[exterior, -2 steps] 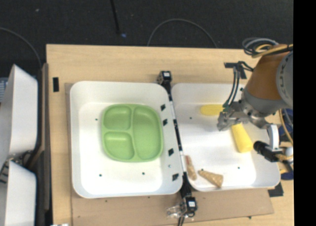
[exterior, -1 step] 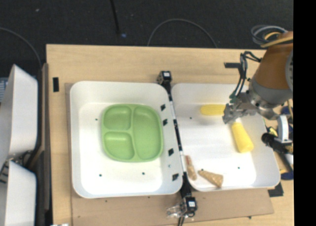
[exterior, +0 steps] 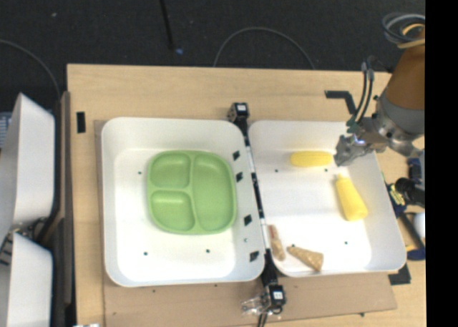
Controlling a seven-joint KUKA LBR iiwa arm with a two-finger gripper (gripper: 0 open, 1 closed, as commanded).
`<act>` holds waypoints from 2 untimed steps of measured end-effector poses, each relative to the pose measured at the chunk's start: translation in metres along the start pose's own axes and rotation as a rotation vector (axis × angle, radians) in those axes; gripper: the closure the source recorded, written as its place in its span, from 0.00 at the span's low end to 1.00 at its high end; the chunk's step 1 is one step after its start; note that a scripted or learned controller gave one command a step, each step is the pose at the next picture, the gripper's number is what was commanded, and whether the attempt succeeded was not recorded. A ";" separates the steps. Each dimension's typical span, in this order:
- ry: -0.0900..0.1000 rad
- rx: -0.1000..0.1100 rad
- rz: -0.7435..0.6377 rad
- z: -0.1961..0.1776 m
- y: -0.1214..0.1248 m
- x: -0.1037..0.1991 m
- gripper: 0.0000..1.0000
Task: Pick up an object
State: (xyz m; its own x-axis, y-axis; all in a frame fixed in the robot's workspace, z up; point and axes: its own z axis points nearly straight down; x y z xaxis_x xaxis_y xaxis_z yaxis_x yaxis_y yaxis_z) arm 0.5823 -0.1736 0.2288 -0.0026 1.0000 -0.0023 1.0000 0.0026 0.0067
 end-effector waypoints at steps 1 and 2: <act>0.003 0.003 -0.005 -0.014 -0.004 0.054 1.00; 0.004 0.005 -0.004 -0.023 -0.016 0.102 1.00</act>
State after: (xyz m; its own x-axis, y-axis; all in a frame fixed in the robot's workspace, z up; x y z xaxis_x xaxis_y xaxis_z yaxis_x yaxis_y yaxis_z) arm 0.5657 -0.0715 0.2516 -0.0068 1.0000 0.0014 1.0000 0.0068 0.0016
